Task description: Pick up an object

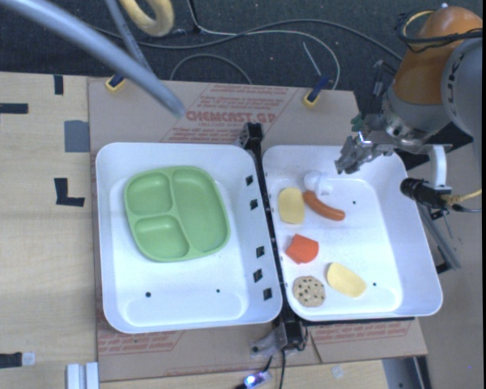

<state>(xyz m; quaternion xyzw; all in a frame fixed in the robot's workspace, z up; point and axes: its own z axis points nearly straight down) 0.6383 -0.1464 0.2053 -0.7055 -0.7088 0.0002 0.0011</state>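
below the gripper (346, 162) – jaw state unclear – a slim, curved orange-red sausage (324, 206) on the right bin (405, 241)

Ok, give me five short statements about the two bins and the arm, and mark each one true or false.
1. The green divided plate lies in the left bin. True.
2. The cookie lies on the green divided plate. False: it lies in the right bin, near that bin's front edge.
3. The orange piece sits between the pale yellow piece and the cookie. True.
4. The gripper holds the sausage. False: the gripper is over the right bin's back edge, apart from the sausage, which lies on the bin floor.
5. The right bin contains only one item. False: it holds several food pieces, including another yellow piece.
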